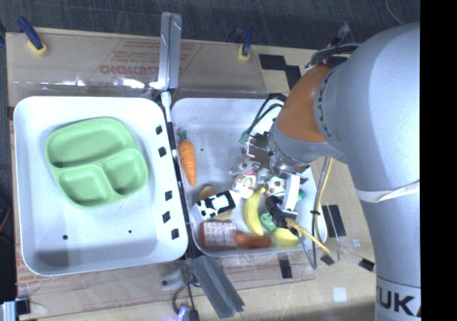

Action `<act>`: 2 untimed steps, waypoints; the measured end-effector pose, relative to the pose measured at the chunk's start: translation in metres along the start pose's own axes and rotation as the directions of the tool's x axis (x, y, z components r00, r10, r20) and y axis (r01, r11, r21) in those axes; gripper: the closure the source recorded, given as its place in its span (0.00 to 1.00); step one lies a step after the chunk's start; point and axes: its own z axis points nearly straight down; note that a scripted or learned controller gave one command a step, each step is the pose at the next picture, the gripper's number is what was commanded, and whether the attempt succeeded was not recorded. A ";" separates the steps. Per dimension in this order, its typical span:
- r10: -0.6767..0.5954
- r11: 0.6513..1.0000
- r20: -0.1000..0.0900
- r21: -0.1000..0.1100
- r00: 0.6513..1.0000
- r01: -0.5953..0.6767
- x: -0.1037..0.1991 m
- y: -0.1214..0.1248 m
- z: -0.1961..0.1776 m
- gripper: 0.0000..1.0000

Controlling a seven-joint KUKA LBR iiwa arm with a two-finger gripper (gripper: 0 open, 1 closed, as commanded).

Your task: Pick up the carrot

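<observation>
While the left bin carries just a green divided tray, the work is all in the right bin. Moving across from the divider, the carrot comes first: it lies flat on the white floor close beside the left wall of that bin, leafy end toward the far side, tip pointing toward the near side, so its long axis runs roughly along the wall. Further right and nearer sits a jumble: a black-and-white toy cow, a small bottle, a banana and other bits. Over that jumble hangs the gripper, and I cannot tell whether it is spread or closed. From it, the carrot lies off to the left and a bit farther back, apart from the clutter, so I'd judge a leftward shift comes before any descent.
</observation>
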 end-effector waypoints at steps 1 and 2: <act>0.314 0.949 0.002 -0.002 0.949 -0.314 0.068 0.029 0.012 1.00; 0.602 0.799 0.003 -0.001 0.799 -0.602 0.082 0.069 0.012 1.00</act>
